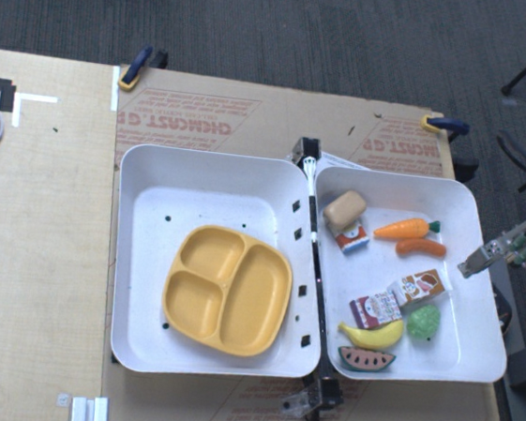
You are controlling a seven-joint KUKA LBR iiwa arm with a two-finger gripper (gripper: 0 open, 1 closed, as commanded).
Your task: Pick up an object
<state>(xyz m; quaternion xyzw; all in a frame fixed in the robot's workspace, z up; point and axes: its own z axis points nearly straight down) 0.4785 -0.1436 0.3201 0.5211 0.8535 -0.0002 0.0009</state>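
While two white bins sit side by side on the bench, the left bin point(137, 238) carries a yellow divided plate point(227, 290) at its centre. Toys fill the right bin point(470, 219): a carton point(398, 298) mid-bin, a carrot point(402, 228) at twelve o'clock, a banana point(371, 336) and watermelon slice point(365, 360) at seven o'clock, a green ball point(423, 321) at five o'clock, and a bread roll point(345, 208) at ten o'clock. At three o'clock the gripper point(476, 265) hovers over the bin's right rim; whether it is open or closed cannot be made out.
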